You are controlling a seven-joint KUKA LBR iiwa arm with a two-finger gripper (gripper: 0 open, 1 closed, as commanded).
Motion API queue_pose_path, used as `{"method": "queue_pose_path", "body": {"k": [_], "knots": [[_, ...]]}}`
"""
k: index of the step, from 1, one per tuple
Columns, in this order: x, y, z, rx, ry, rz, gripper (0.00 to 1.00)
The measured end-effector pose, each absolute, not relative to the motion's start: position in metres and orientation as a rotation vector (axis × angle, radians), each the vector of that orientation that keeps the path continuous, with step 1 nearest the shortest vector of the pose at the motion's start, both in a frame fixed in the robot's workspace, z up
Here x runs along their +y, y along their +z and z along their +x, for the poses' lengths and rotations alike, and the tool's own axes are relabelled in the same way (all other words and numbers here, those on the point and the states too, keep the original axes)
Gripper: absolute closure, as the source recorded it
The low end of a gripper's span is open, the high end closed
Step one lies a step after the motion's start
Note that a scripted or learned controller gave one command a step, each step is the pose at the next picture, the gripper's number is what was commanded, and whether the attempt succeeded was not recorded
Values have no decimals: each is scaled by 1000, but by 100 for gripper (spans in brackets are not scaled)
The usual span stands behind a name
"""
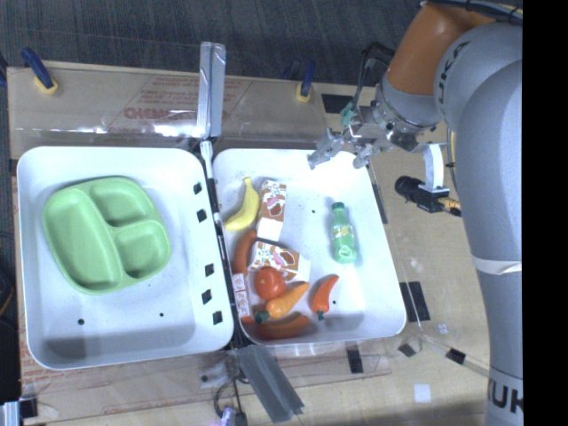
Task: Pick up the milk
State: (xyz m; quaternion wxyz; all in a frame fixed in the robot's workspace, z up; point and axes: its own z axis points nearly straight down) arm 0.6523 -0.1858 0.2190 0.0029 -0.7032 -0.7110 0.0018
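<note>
Two small white cartons with brown and red print lie in the right bin. One carton rests beside the banana, the other lies lower down against the tomato; either could be the milk. My gripper hangs over the bin's back edge, up and to the right of both cartons. Its fingers are spread open and hold nothing.
The right bin also holds a banana, a green bottle, a tomato, a carrot, a red pepper and sausages. A green divided plate lies in the left bin.
</note>
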Motion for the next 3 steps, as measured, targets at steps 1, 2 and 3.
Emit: {"method": "queue_pose_path", "body": {"k": [1,2,3], "knots": [[-104,90,657,-2160,5,-2275,0],[-103,99,658,-2167,8,-2264,100],[-84,190,595,-2444,5,-1964,100]]}}
